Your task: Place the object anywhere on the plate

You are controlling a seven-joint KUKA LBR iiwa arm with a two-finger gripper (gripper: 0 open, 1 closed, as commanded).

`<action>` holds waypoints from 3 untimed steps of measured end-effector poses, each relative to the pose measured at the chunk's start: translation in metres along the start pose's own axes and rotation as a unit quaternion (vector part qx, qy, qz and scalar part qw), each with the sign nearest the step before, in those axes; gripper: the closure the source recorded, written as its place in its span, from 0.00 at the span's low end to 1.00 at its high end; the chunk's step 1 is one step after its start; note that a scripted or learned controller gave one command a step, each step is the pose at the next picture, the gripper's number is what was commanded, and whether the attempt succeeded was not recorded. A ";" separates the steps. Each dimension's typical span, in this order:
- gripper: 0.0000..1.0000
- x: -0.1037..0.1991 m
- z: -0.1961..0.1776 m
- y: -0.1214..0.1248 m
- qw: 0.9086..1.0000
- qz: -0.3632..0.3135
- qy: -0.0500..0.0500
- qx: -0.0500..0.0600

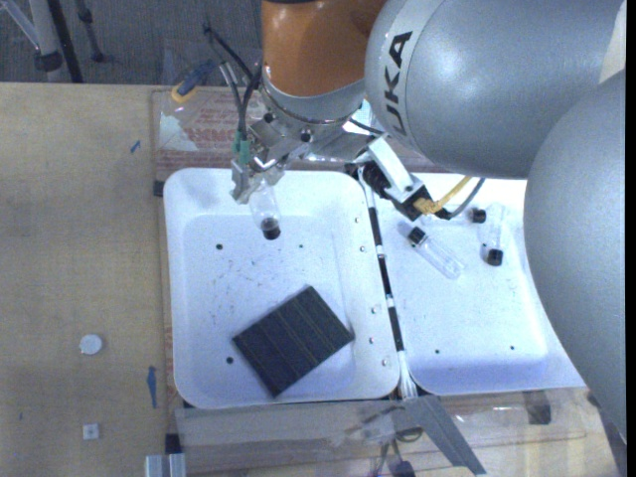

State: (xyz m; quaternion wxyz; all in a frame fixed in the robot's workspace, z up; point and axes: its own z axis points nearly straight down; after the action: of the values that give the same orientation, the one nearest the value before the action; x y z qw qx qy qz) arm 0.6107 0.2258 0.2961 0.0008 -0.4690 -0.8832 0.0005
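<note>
Camera view: clear vial (265, 212) held over the left bin (189, 296), well apart from the plate (293, 339).

Vial hangs dark cap down, its upper end pinched between the fingers (241, 182) of the gripper (254, 189) and partly hidden by them; the glass is hard to separate from the white bin floor behind it. Cannot tell whether the cap touches the floor. Plate is a dark ridged square lying flat in the near half of the same bin, turned at an angle. The arm (477, 68) covers the far rim of both bins and the right side of the right bin (477, 346); its grey casing reads "UKA", the first letter cut off. Right bin holds another clear tube (438, 256) and small dark-capped pieces (493, 255), too small to identify. Red print on a sheet (209, 122) behind the left bin is unreadable.
</note>
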 end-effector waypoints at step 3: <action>1.00 -0.005 -0.086 0.005 0.986 -0.167 -0.002 -0.004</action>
State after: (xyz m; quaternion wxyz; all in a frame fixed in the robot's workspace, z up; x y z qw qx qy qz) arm 0.6181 0.2242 0.3826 -0.0026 -0.3148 -0.9491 -0.0021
